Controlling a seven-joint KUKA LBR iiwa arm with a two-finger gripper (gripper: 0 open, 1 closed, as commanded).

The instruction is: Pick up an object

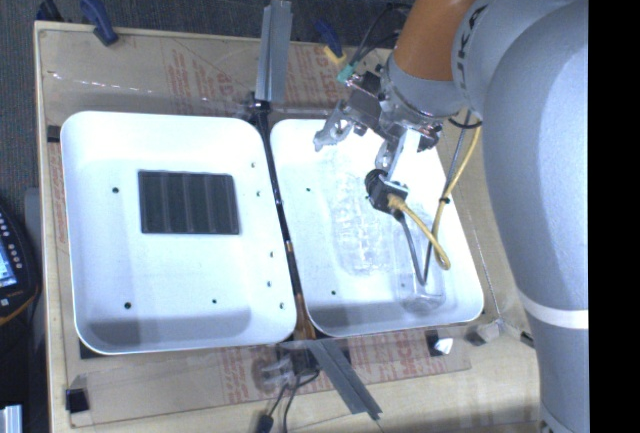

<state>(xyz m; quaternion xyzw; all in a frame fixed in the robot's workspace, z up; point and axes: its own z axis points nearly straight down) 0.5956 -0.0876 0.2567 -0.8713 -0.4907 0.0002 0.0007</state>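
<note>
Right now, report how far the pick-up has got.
Done: nothing lifted yet. The dark ribbed slab lies flat in the left bin, and a clear plastic item lies in the right bin. In hand: the pincer hangs over the right bin's far end, carrying nothing I can see. Left: close on an object and raise it.

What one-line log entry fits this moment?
pincer: over right bin's far end | clear bottle: lying in right bin | dark grate: flat in left bin
</note>
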